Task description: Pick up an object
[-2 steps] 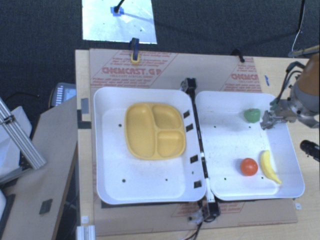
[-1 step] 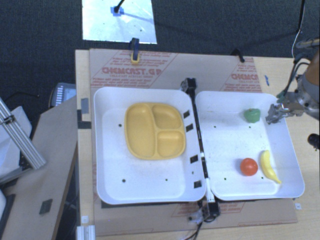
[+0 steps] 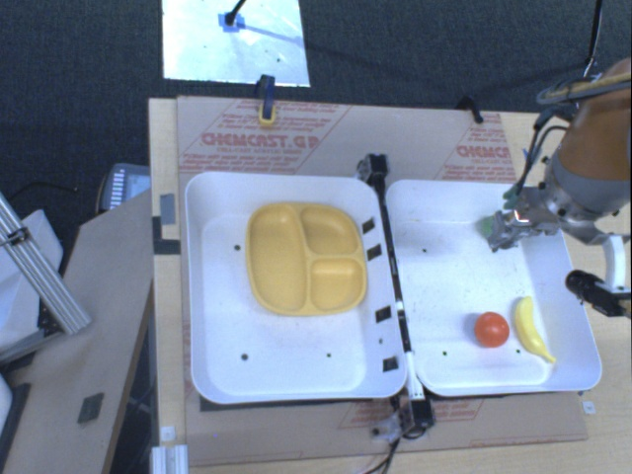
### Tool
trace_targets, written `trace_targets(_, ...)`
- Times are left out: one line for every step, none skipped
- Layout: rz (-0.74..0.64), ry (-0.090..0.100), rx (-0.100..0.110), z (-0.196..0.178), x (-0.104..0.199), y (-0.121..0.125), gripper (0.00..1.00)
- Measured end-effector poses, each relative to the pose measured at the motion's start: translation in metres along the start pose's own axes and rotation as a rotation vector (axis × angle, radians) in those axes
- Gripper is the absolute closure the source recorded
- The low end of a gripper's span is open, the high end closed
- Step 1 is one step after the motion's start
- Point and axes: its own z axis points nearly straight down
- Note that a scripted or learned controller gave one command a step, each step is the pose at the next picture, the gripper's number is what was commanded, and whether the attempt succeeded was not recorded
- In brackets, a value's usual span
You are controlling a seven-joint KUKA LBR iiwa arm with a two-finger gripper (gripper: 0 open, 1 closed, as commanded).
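Gripper [image 3: 506, 227], finger state indeterminate, sits near the right bin [image 3: 444, 265] far edge. Recommended: descend centred over tomato [image 3: 492, 329], clear of banana [image 3: 531, 329] at near-right corner.

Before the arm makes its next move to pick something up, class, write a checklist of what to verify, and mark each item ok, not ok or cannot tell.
1. Objects available in the right bin: tomato and banana lie near its front right corner. Ok.
2. Tomato and banana separated enough for a clean grasp: they lie close together, touching or apart unclear. Cannot tell.
3. Gripper positioned over a target: it sits near the bin's back right, away from both. Not ok.
4. Gripper free of any load: blurred. Cannot tell.
5. Yellow divided plate in the left bin, unobstructed. Ok.
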Motion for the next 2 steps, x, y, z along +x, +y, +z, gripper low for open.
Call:
trace_targets(0.000,-0.001,-0.001,-0.012,0.053,-0.011,1.00)
trace_targets(-0.001,0.000,-0.002,-0.023,0.112,-0.014,1.00)
